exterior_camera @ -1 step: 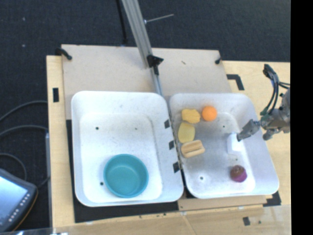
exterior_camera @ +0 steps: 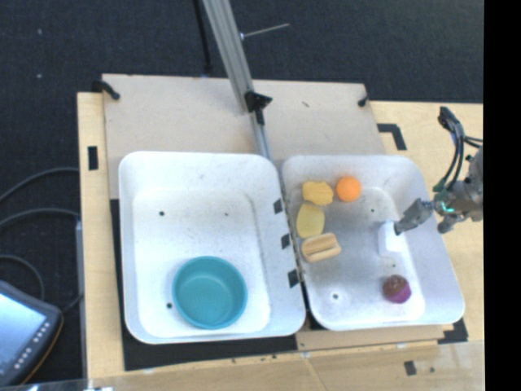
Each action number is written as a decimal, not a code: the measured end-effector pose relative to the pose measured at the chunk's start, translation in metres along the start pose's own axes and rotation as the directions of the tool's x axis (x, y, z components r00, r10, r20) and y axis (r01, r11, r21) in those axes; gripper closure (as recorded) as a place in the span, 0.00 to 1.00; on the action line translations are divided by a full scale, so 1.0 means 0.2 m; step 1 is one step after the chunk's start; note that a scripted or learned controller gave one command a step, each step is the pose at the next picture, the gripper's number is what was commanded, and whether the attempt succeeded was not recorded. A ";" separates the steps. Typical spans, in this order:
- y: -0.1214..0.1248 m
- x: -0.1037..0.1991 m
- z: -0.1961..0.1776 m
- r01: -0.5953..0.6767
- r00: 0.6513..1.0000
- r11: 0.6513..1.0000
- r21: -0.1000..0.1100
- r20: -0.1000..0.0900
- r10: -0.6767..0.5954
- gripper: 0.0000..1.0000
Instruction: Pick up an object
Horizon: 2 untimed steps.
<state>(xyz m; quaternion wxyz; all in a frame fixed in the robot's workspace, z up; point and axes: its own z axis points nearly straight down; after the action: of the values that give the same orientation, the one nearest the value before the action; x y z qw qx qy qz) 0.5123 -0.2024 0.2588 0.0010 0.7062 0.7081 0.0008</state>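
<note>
The right bin [exterior_camera: 423, 259] holds an orange ball [exterior_camera: 348, 188], a yellow lumpy piece [exterior_camera: 317, 192], a pale yellow round piece [exterior_camera: 310, 219], a tan bread-like block [exterior_camera: 321, 247], a purple round object [exterior_camera: 396, 288] and a small white object [exterior_camera: 389, 240]. My gripper [exterior_camera: 413, 216] reaches in over the bin's right rim, tilted down to the left. Its tip hangs just above and to the right of the white object. Nothing is seen held in it.
A teal bowl [exterior_camera: 209, 291] sits at the front of the left bin [exterior_camera: 146, 186]. A metal rail [exterior_camera: 232, 47] slants down from the top to the gap between the bins. Cables run along the right edge of the bench.
</note>
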 end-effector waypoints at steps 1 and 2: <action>0.02 0.01 0.31 -0.003 1.000 1.000 0.007 0.000 0.003 0.00; 0.05 0.02 0.55 -0.005 1.000 1.000 0.005 0.000 0.005 0.00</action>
<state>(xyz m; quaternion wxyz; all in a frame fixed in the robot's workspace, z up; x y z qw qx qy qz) 0.5233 -0.1986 0.1496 -0.0007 0.7078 0.7064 -0.0013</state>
